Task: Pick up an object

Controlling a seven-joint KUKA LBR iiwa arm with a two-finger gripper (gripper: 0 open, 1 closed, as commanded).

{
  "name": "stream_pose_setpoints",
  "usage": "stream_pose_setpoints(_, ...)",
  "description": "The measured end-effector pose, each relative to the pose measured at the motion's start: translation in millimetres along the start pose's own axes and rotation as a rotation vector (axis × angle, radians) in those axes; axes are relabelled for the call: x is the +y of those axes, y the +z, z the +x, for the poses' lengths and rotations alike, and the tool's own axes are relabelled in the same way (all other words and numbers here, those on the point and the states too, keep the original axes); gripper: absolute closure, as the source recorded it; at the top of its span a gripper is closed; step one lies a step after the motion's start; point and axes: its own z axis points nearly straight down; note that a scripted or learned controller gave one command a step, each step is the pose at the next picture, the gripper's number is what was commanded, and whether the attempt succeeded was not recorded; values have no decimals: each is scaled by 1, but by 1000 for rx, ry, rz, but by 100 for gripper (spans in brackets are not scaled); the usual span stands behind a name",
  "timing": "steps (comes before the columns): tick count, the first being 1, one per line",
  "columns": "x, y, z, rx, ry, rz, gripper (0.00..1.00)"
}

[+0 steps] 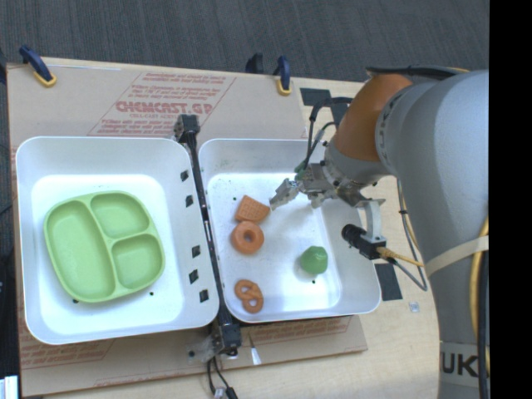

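Observation:
The right bin holds several small objects. An orange wedge block lies near its middle left, with an orange ring just below it. A green ball sits toward the front right and a brown pretzel shape lies at the front left. My gripper hangs over the back half of this bin, right of the wedge block and above the green ball. I see nothing held in it.
The left bin carries a light green divided plate. A black divider with clips runs between the bins. The grey arm and its orange band cover the right bin's back right corner. Cables trail by the right rim.

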Motion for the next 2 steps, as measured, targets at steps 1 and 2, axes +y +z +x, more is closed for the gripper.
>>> stream_pose_setpoints(1,18,-33,-17,1,0,-2,0)
stream_pose_setpoints(2,-33,-9,-17,1,0,1,0)
